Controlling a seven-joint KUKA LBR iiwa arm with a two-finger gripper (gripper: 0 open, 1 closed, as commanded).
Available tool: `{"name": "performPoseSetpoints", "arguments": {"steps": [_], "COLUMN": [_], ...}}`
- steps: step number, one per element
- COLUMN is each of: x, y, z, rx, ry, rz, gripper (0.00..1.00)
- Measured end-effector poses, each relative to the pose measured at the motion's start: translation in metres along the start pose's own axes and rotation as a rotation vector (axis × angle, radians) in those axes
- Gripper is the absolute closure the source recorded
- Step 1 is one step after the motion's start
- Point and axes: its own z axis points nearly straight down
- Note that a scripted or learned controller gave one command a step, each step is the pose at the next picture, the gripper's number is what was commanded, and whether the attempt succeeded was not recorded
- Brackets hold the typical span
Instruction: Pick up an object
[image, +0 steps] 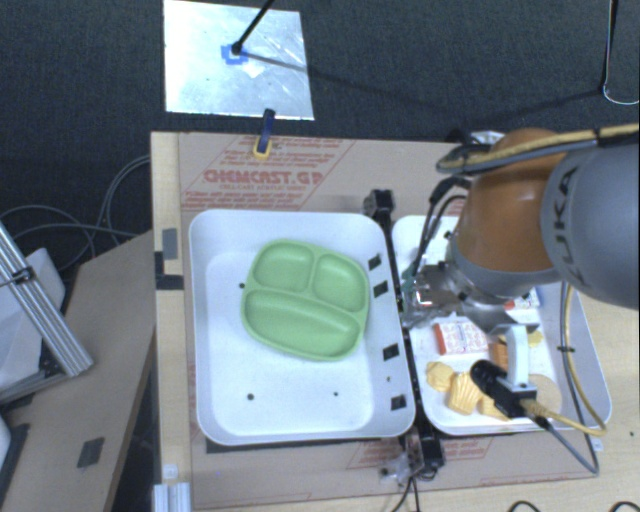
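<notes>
The grey arm with its orange band (505, 215) reaches in from the right and hangs low over the right bin (420, 240). My gripper (485, 322) sits under the wrist, just above a small red and white carton (458, 337). Yellow, lumpy pieces (452, 386) lie close to the bin's near edge. A tan round piece (546, 386) lies to their right. The arm hides much of this bin.
The left bin (220, 380) holds a green divided plate (304, 299), lying flat towards its far side. Black clips (384, 290) run along the wall between the two bins. A brown board (270, 175) lies beyond the bins.
</notes>
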Motion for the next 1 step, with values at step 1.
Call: {"name": "performPoseSetpoints", "arguments": {"steps": [1], "x": [-0.0132], "y": [0.0025], "z": [0.0172], "rx": [0.001], "ry": [-0.002], "rz": [0.01], "gripper": [1.0]}}
